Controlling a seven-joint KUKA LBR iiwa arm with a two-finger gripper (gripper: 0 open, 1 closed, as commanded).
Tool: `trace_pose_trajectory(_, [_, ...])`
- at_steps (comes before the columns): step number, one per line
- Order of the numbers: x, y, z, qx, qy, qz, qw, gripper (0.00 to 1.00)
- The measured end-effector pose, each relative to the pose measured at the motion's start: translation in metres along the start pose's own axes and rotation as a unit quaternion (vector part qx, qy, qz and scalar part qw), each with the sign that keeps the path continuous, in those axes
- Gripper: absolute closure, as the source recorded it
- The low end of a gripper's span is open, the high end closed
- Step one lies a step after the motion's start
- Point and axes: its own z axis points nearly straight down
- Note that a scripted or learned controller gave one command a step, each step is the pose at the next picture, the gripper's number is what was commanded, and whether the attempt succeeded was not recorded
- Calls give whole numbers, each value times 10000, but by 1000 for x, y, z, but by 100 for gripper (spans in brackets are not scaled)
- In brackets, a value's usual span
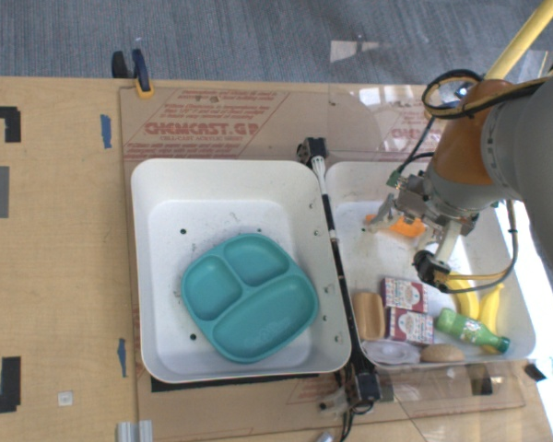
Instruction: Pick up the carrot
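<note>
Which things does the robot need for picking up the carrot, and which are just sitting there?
Needed for the job:
carrot, in the right bin
gripper, right over the carrot

Just lying about:
teal plate in the left bin
two small cartons
green bottle
banana
bread roll

Fixed overhead camera, slanted down, both bins [147, 274] in frame

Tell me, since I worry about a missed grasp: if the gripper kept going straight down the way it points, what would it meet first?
Most likely the carrot, the orange piece right under the gripper in the right bin. Depth is hard to judge from above, so it might meet the bin floor beside it.
</note>
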Motion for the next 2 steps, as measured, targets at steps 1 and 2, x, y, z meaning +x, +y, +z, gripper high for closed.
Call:
trace_pose_trajectory(1, [-1, 2, -12, -22, -15, 16, 10000, 100])
trace_pose_trajectory(2, [-39, -66, -3, -34, 0, -617, 9981, 100])
